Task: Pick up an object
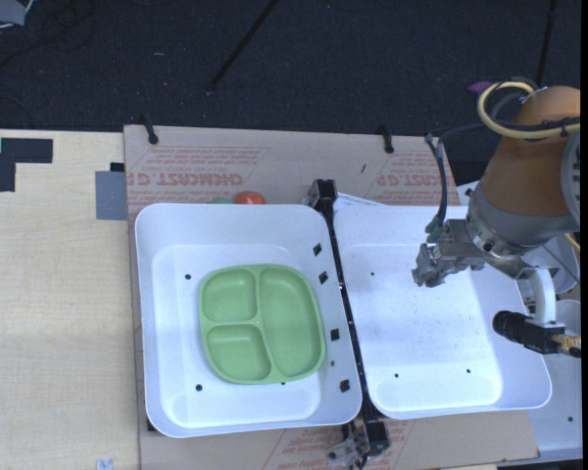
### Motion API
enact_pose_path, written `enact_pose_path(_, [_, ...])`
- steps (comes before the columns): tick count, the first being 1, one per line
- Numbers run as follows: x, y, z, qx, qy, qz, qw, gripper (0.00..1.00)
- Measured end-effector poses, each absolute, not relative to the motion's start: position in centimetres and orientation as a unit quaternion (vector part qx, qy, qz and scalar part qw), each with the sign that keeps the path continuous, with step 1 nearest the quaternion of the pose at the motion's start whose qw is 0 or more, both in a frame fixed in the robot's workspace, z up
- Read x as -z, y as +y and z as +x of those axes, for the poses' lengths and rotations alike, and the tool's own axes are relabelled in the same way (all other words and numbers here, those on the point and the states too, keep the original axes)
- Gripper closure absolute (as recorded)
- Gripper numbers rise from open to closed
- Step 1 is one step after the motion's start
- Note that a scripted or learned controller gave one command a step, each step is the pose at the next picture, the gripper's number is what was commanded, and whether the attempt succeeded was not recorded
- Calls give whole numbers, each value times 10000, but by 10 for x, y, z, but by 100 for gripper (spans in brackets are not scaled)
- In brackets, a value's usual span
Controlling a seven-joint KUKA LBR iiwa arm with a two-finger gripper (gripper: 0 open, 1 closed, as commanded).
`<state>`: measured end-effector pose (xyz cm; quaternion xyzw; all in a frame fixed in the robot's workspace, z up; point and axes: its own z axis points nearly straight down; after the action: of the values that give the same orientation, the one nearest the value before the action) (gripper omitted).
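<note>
A green divided plate (261, 322) with three compartments lies flat in the left white bin (167, 292). My gripper (427, 271) hangs over the right white bin (441, 380), in its upper right part, well away from the plate. Nothing shows between its fingers.
A small red-orange object (249, 199) sits just behind the left bin's far rim on the cardboard (274, 169). A black divider bracket (335, 292) runs between the two bins. Wooden bench surface (49, 311) lies to the left.
</note>
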<state>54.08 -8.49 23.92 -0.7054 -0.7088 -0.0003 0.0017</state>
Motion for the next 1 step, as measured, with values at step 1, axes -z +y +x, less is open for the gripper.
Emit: enact_pose_path(1, [-226, -32, 545, -12, -7081, -7061, 23, 100])
